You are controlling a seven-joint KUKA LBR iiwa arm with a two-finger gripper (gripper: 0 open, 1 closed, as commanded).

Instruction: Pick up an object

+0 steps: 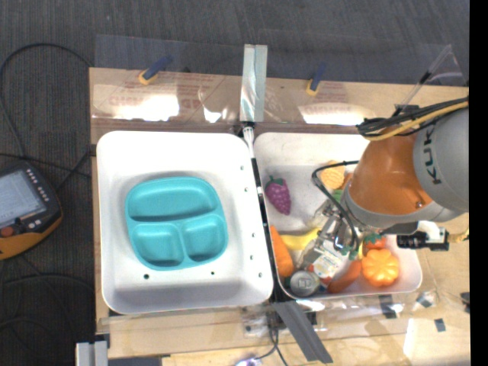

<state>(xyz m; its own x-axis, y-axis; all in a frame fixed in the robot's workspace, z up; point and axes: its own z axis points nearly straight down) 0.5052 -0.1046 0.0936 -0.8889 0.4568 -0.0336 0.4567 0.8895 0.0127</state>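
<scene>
Gripper [329,244] low in right bin [305,149] — among toy food, beside pumpkin [380,266] — finger state unclear

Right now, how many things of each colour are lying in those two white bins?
Teal: 1, the divided tray
Purple: 1, the grapes
Orange: 2, the pumpkin and the carrot
Silver: 1, the can
Total: 5 that I can tell apart

Bright, sharp, glare on plastic sheet [152,105]

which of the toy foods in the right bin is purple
The bunch of grapes, lying alone near the right bin's left wall. The others differ: the pumpkin and carrot are orange, the banana yellow.
</scene>
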